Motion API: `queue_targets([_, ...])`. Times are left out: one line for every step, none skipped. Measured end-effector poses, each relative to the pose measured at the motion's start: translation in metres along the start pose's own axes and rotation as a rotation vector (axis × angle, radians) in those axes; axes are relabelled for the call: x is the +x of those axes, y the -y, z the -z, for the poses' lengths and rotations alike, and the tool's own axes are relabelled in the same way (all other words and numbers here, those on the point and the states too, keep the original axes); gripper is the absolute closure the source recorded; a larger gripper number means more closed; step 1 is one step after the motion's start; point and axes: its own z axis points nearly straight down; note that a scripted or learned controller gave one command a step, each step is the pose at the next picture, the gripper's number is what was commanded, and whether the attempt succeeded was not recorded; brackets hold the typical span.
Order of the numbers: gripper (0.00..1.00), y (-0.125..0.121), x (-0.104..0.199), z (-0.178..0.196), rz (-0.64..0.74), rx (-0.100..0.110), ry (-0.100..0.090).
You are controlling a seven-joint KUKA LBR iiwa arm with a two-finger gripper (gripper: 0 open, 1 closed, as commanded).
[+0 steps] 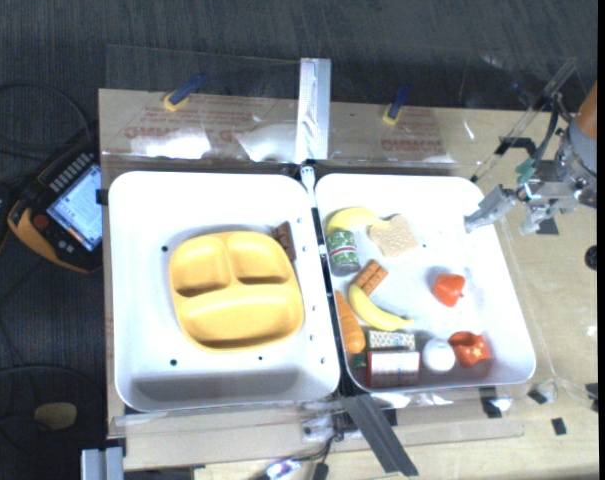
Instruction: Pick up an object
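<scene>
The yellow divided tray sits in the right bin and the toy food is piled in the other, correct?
Not quite. The camera view shows the yellow tray in the left bin; the toy food, such as the banana and carrot, is in the right bin.

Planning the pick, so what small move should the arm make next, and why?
Probably move the gripper left and down over the right bin, toward the red tomato. The gripper sits at that bin's upper right edge, and the tomato lies apart from the other items.
</scene>
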Motion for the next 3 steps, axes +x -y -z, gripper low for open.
queue_targets([0.0,0.013,0.012,-0.187,0.194,-0.008,0.002])
queue_targets([1.0,0.012,0.012,-0.177,0.194,-0.011,0.003])
queue_targets([1.0,0.011,0.118,-0.095,0.154,0.0,0.0])
